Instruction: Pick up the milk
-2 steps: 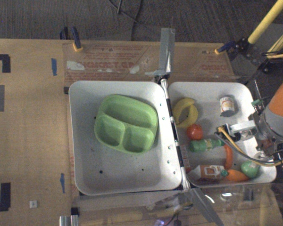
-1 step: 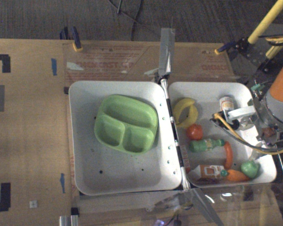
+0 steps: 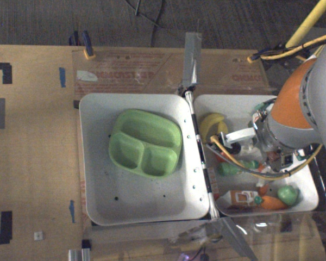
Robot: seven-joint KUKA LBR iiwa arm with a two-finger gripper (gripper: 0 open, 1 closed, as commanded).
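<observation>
My arm hangs low over the right bin (image 3: 309, 192) because the milk (image 3: 243, 198), a small carton, lies flat near its front wall beside a carrot (image 3: 273, 202). My claw (image 3: 269, 159) is buried under wrist and cables, so I cannot tell its state. The green tray (image 3: 145, 143) sits alone in the left bin (image 3: 98, 162), out of the way.

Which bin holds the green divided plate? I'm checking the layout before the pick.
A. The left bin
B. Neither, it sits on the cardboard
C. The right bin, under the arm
A: the green divided plate lies in the left bin, while the arm hangs over the right bin among the small food items.
</observation>
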